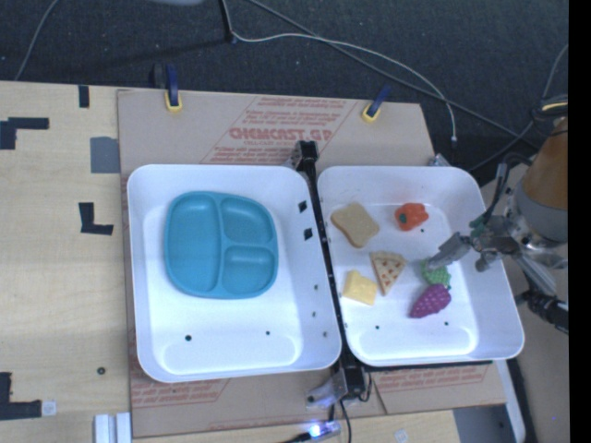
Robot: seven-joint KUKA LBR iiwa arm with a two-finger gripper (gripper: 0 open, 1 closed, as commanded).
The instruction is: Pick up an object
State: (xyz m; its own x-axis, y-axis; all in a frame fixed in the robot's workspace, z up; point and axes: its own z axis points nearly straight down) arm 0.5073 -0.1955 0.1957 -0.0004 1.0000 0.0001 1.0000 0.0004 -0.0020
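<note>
Broccoli [437, 273], small green piece, lies near the right bin's [489, 340] right wall, about mid-height, just above the purple grapes [430, 300]. Gripper [460, 253] reaches in low from the right over that wall; one grey finger [452, 247] slants down-left and its tip ends touching or just above the broccoli's top. Second finger sits further right near the rim, so jaws look spread, nothing between them. Wrist and grey arm [540, 197] with the orange part stay outside the bin at the right edge, tilted toward the bin.

Other items in the same bin: red tomato-like piece [412, 215] toward the back, well clear of the fingers; bread slice [355, 223] at back left; pizza wedge [387, 271] in the middle, left of the broccoli; yellow cheese block [360, 288] near the left wall.

Left bin [148, 340] holds a blue divided plate [222, 245] in its back half. Both bins rest on a cardboard sheet [277, 127] clamped at its back edge, on a light wood bench [46, 293]. Dark carpet and cables lie behind.
</note>
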